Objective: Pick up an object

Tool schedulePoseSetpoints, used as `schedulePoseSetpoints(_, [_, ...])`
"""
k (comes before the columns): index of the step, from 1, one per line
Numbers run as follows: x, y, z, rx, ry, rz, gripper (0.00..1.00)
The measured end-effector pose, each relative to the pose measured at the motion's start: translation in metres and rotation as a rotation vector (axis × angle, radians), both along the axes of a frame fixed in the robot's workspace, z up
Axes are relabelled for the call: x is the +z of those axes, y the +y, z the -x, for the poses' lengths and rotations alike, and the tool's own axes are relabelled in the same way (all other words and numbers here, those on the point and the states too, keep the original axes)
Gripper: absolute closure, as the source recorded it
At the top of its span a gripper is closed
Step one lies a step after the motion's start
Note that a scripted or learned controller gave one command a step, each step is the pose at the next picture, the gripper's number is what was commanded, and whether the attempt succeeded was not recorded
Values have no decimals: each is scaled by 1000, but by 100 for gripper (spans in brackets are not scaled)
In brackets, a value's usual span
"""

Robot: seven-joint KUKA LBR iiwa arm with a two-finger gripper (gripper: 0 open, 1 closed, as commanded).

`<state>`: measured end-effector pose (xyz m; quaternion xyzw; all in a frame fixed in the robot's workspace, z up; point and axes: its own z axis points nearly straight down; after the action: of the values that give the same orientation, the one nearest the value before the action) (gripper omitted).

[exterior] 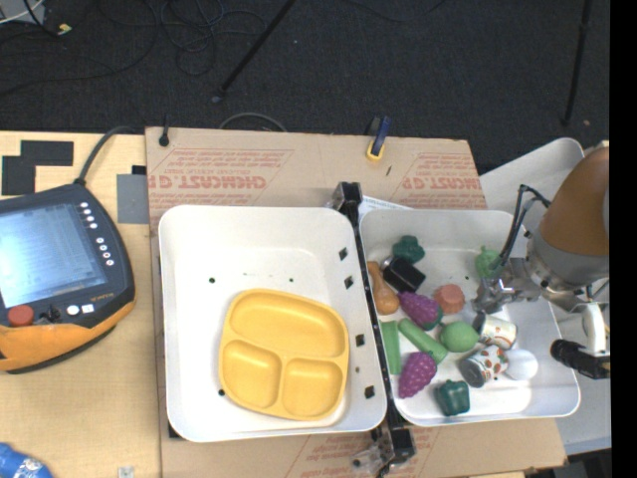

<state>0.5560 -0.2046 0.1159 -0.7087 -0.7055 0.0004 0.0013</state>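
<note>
The right bin [557,391] holds a pile of toy foods. Among them are a dark green piece [406,249], a black block [403,272], an orange carrot shape [381,289], two purple grape bunches [419,308] [417,371], a pink-orange ball [451,297], a green ball [459,337], a green pepper [453,396] and a white ball [520,366]. My gripper [491,305] hangs low over the right half of this bin, just right of the pink-orange ball and above a white and brown spotted toy [485,359]. Nothing is visibly lifted.
The left bin [199,267] carries a yellow divided tray [284,352]. A tablet-like pendant [55,257] lies on the bench at far left. Cardboard [259,172] lies under and behind both bins. The arm's orange band [582,202] sits at the right edge.
</note>
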Motion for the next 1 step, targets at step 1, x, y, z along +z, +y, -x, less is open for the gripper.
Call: schedulePoseSetpoints(1, [-30, -9, -38, 7, -2, 1, 100])
